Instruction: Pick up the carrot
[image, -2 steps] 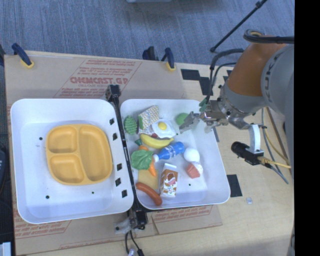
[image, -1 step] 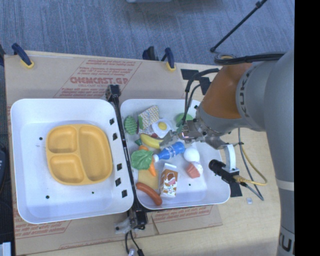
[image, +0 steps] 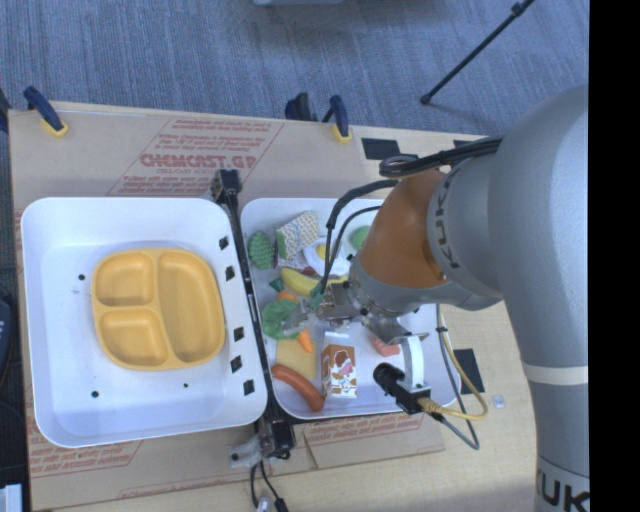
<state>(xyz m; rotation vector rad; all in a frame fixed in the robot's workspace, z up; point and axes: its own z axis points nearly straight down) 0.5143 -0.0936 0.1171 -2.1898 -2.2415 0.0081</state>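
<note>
Left bin (image: 45, 300) held a yellow divided plate (image: 158, 305), centre-left of frame. Right bin (image: 262, 222): toy food w/ small orange carrot (image: 304, 341) mid-bin, sausage (image: 297, 386) and juice carton (image: 339, 371) lower down. Arm's jaws (image: 335, 305) sat low over the pile; couldn't tell spread or closed.
</note>
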